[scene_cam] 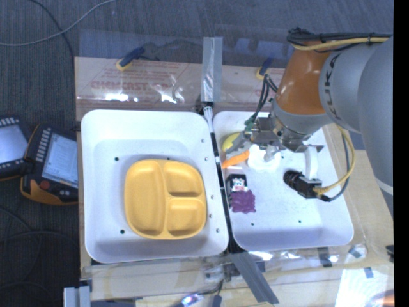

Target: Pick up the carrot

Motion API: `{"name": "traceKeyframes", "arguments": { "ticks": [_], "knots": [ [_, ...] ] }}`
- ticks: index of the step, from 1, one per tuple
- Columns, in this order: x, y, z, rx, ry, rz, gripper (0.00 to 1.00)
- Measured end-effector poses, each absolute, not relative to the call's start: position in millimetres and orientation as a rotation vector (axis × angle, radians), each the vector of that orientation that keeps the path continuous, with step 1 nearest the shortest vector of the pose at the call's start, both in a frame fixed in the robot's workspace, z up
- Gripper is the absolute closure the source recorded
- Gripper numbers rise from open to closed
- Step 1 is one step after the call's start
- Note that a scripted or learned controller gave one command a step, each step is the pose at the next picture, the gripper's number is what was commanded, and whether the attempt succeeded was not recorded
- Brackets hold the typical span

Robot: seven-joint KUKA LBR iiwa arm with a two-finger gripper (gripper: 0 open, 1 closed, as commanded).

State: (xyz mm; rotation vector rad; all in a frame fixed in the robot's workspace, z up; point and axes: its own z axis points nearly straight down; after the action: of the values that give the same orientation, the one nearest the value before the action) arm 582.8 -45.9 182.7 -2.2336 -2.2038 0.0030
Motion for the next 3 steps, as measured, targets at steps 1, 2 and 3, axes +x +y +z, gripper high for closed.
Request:
{"name": "traceKeyframes", "arguments": {
  "ticks": [1, 2, 3],
  "knots": [
    [587.0, -99, 98, -2.362, -2.068, 0.006, 0.00],
    [654.7, -110, 90, -2.198, -2.253, -0.001, 0.00],
    [668.2, -89, 184, -2.368, -2.067, 0.005, 0.00]
  ]
}}
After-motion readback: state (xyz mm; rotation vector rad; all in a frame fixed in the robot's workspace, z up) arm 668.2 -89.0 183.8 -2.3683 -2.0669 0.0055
